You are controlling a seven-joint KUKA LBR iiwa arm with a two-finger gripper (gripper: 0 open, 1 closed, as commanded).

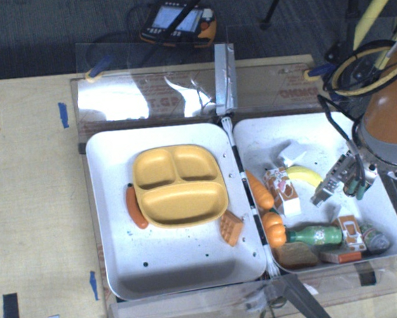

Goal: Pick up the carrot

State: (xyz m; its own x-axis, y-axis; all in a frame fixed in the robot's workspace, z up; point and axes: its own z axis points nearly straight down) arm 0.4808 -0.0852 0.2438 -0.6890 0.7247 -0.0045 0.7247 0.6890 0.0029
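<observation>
Bright, even overhead light; strong white glare on the clear panel (118, 99) behind the left bin (111, 199); soft shadows, slightly soft focus.

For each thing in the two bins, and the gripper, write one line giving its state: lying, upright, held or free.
carrot: lying free at right bin's left wall.
green bottle: on its side.
banana: lying free.
yellow tray: flat, right way up, left bin.
sausage: lying beside tray.
gripper: above right bin, holding nothing.

The carrot (260, 190) lies hard against the right bin's left wall (242, 185), hemmed by a snack packet (283, 185) and an orange (274, 229) below. Bare floor opens toward the bin's upper right (315, 132).
</observation>
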